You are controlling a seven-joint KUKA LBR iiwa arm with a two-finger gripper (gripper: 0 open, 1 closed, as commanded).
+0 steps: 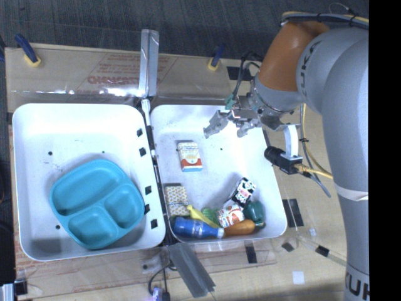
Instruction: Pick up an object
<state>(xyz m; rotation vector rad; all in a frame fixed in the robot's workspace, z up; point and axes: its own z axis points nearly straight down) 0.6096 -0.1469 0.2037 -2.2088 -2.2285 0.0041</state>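
My gripper point(229, 125) hangs over the back of the right bin point(164, 162), its two grey fingers spread open with nothing between them. Below and left of it a small red and white box point(189, 155) lies flat on the bin floor. Along the bin's front wall lie a blue bottle point(195, 229), a yellow banana-like piece point(202, 216), an orange carrot-like piece point(240, 228), a red and white can point(230, 216), a black and white toy point(244, 192) and a patterned packet point(176, 199).
A blue divided tray point(96, 204) lies in the left bin point(25, 162). A metal divider post point(148, 61) stands between the bins at the back. Clamps point(28, 50) hold the cardboard base. The arm's grey body point(332, 105) fills the right side.
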